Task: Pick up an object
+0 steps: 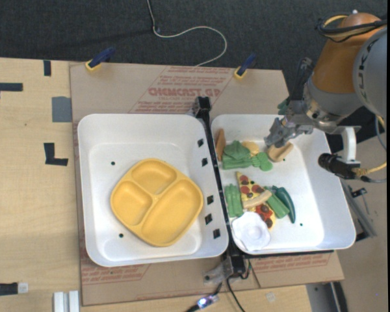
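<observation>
Under the tool (277, 142), a half-hidden tan piece (283, 152)

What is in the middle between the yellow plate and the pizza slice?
In the camera view, between the yellow plate and pizza slice stand the bins' meeting walls and a green toy.

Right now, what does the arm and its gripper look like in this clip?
A bulky grey arm with a glossy orange band above the wrist and thin dark cables looped over it. The gripper is dark grey metal, small and angular. A black cylindrical part sticks out below.
</observation>
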Robot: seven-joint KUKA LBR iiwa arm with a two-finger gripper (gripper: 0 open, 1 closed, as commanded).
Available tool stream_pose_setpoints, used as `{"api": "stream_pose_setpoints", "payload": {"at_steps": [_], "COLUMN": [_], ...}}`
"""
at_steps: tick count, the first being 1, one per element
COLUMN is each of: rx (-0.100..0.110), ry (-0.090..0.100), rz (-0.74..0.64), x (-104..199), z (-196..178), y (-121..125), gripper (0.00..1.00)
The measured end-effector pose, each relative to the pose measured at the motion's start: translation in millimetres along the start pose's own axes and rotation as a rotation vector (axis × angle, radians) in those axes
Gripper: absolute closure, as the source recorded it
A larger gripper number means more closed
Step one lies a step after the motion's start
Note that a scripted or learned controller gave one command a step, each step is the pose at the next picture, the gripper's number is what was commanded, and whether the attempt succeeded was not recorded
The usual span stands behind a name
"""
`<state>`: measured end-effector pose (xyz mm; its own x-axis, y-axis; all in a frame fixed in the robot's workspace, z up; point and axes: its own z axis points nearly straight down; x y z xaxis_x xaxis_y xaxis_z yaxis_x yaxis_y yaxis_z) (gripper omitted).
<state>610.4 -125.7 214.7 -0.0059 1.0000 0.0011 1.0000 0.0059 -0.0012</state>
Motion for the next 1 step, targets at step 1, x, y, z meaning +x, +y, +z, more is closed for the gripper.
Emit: {"api": "stream_pose_setpoints", "payload": {"at_steps": [1], "rx": [-0.001], "ry": [0.001], "rz": [-0.001], "x": [54.7], "z": [-17.2], "y": [9.9], "gripper": [1.00]}}
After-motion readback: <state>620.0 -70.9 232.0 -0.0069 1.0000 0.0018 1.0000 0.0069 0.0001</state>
